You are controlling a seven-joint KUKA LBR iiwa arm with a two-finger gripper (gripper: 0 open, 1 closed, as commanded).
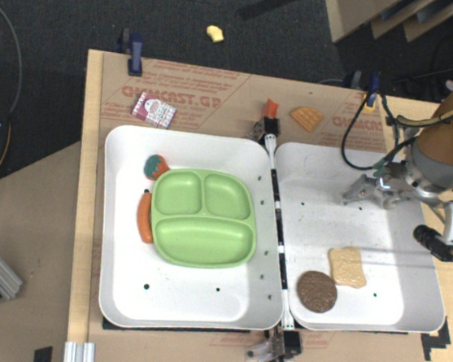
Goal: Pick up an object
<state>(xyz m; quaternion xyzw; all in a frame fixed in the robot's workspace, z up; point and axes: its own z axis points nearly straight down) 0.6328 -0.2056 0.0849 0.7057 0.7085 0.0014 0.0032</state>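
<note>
Toast slice (348, 266) and brown disc (317, 291), touching in the right bin's (406, 321) near half, look light, flat and stiff, so you'd pinch across their edges; gripper (377, 189) hangs above, jaw state untellable.

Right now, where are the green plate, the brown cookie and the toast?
green plate (204, 218), camera view, on the ridge between its compartments.
brown cookie (316, 291), camera view, middle of its round top.
toast (348, 266), camera view, middle of its flat face.

Reddish "CHUCKAST" print on bench board (179, 97)
</note>
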